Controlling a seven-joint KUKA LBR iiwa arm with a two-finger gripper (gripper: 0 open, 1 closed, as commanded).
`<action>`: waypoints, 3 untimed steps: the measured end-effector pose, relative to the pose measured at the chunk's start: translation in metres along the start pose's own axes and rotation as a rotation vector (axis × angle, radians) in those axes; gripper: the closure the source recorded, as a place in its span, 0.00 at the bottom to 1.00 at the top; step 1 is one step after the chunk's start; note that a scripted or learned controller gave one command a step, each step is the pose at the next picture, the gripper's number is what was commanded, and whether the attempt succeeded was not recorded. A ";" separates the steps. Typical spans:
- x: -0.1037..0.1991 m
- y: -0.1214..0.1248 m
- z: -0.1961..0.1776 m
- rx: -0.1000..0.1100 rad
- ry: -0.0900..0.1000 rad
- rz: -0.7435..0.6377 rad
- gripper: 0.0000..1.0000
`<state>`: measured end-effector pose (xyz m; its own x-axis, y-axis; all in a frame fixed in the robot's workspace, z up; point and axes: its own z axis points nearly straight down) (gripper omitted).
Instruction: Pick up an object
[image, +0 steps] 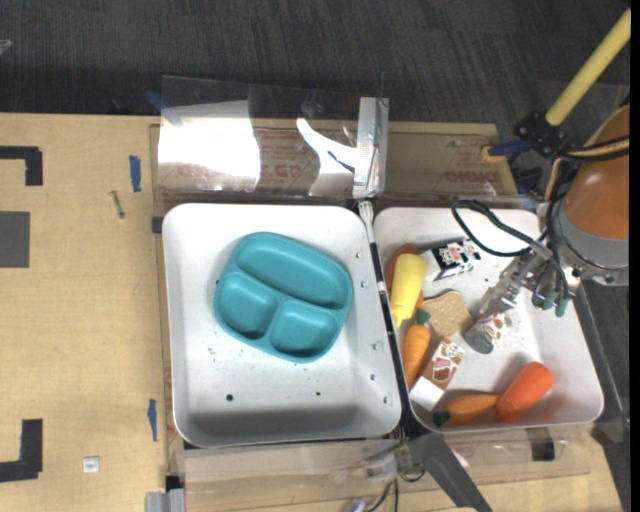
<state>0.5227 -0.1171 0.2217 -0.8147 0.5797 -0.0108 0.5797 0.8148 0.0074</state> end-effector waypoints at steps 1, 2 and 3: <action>-0.083 0.076 -0.043 0.004 0.004 0.148 1.00; -0.066 0.129 -0.019 0.007 0.010 0.129 1.00; -0.078 0.131 -0.031 0.004 0.002 0.143 1.00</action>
<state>0.6617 -0.0559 0.2544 -0.7240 0.6897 -0.0076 0.6897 0.7240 0.0050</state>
